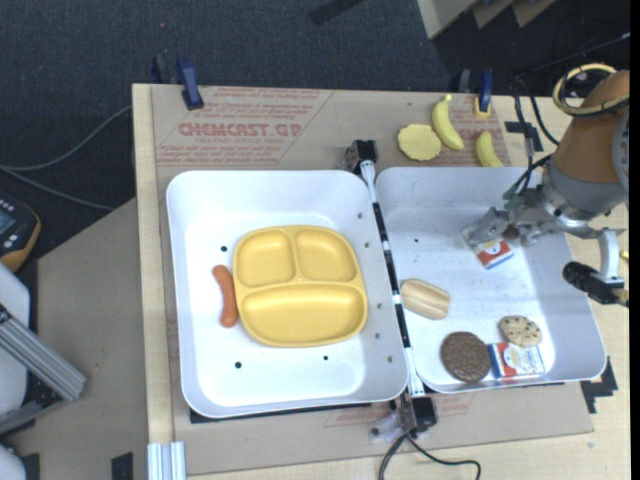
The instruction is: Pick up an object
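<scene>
My gripper [497, 230] hangs low over the back middle of the right bin [440, 193], at the end of the grey arm with its orange band [590, 148]. Directly under and in front of it lies a small red and white packet [495, 256], touching or nearly touching the gripper. Whether the packet is gripped cannot be made out. Further forward in the same bin lie a tan bread roll [425, 298], a round brown cookie [465, 356], a chocolate chip cookie [520, 330] and a red, white and blue box [518, 361].
The left bin [200, 218] holds a yellow divided plate [298, 285] with an orange sausage [226, 295] beside it. Behind the right bin, on the bench, lie two toy bananas [452, 123] [487, 148] and a yellow disc [420, 142].
</scene>
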{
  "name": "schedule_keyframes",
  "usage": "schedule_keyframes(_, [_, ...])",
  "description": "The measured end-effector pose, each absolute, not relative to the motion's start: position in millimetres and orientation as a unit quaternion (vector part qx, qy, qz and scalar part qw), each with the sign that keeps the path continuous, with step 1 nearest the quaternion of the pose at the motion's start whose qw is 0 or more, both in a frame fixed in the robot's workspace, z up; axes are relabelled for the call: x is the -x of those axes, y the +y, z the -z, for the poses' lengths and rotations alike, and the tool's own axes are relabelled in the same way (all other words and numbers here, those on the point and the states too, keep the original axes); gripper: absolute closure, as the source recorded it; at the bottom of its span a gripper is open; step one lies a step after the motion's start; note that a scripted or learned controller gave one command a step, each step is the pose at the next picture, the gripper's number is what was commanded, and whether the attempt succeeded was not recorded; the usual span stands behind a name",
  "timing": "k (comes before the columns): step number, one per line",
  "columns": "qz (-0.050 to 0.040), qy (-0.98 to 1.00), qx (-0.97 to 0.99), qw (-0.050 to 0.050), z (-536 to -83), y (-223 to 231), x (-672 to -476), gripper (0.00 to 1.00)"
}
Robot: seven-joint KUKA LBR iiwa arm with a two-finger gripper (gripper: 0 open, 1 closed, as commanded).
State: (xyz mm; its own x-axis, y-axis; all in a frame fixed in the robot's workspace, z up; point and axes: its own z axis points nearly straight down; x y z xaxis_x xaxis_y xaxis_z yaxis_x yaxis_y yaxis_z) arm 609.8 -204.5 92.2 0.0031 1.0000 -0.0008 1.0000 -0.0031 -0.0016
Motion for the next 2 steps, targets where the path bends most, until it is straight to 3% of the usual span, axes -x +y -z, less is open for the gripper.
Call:
schedule_keyframes(1, [0.0007, -0.707, 0.707, -0.002, -104.6, -202.6, -611.5, 1.00])
schedule_keyframes(2, [0.0024, -0.709, 0.705, -0.005, -89.5, -115.9, -602.0, 1.00])
